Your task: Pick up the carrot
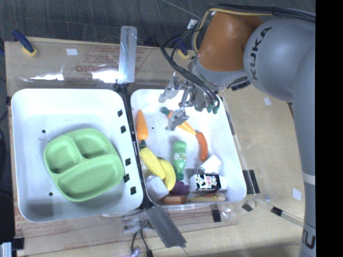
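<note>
Jaws: apart, nothing between them, over the right bin's far end.

The gripper [179, 114] hangs at the bin's twelve o'clock, fingers spread and pointing down, apparently lined up to descend. The carrot [141, 125] lies along the right bin [236, 149] wall at ten o'clock, near but clear of the fingers; a second orange piece [187, 127] sits right beneath them, so which one is targeted is a guess. The corn [151, 161] lies at seven o'clock, and the green plate [83, 165] rests in the left bin [21, 143].
</note>
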